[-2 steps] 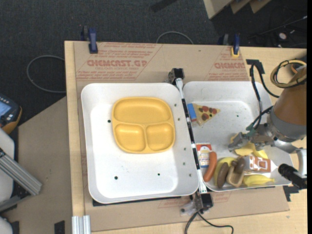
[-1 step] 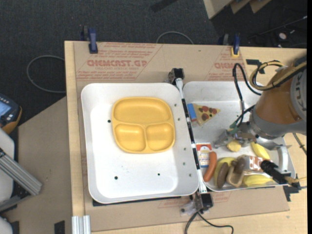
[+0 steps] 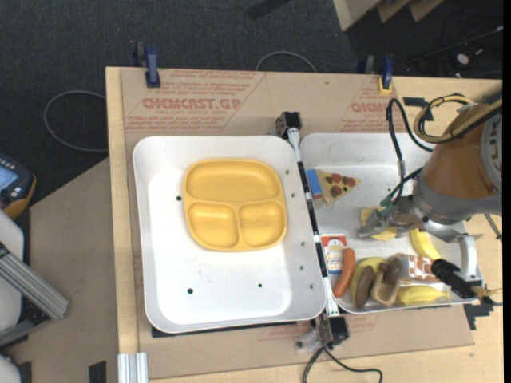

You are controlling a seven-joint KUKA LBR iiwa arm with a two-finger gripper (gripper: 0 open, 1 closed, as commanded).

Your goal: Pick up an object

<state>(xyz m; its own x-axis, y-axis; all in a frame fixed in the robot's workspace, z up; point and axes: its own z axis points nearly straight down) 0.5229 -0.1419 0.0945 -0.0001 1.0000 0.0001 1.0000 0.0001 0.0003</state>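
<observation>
Two shallow white bins are sitting side by side on the table (image 3: 120, 214), and you are looking down on both from the fixed camera. The left bin (image 3: 160, 278) is holding a yellow divided plate (image 3: 235, 203). The right bin (image 3: 351, 146) is carrying the toy food: a pizza slice (image 3: 336, 186) near its upper middle, a carrot (image 3: 345, 272) and a brownish piece (image 3: 386, 279) toward the front, plus a yellow banana (image 3: 423, 243) and another banana (image 3: 421, 295) at the front right.

Your arm (image 3: 463, 174) is reaching in from the right, and the tool (image 3: 375, 228) is hanging low over the middle of the right bin, just beside a small yellow piece (image 3: 370, 215). Whether the tool is parted or closed you cannot tell here; nothing is visibly held.

These pieces are probably light, stiff, smooth plastic, so they are likely to slip or skid. The yellow piece is lying nearest; taking it across its narrow width would seem safest, since a grip on a curved end may squeeze it out sideways.
</observation>
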